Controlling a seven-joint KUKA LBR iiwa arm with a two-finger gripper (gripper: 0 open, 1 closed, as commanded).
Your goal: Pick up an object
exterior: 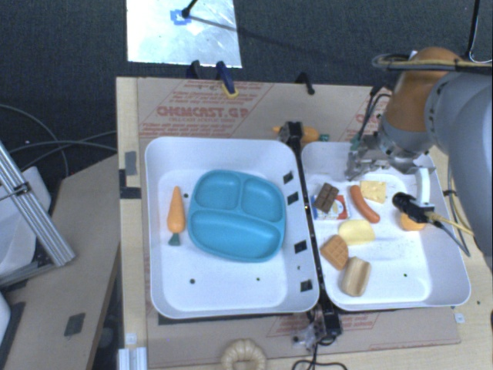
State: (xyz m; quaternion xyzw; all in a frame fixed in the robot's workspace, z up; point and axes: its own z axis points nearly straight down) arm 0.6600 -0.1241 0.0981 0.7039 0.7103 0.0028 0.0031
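From my end, the gripper [359, 165] hangs low at the far edge of the right bin [400, 274], close to that bin's far left corner. I cannot tell from this angle how wide it is set, and I see nothing carried in it. I would say it is placed there because the pieces crowd the near ground just in front of it. The cheese [373, 190] lies nearest it, just toward the near edge, and the sausage [364, 204] is right beside the cheese and slanted. The chocolate bar [326, 197] lies by the left wall, a little apart from both. Any of these would satisfy the task, and I judge the cheese or the sausage the likeliest target, since a short drop would reach them. They lie so close together that a closing grip could nudge one while going for the other. Further toward the near edge are a yellow piece [356, 230], a waffle [334, 250] touching or nearly touching it, and a bread roll [355, 276] just beyond. An orange piece [412, 223] is near the right wall. The left bin [223, 293] holds a blue plate [235, 214] in its middle and a carrot [176, 210] along its left wall, both well apart from the arm and, I think, not in play now.
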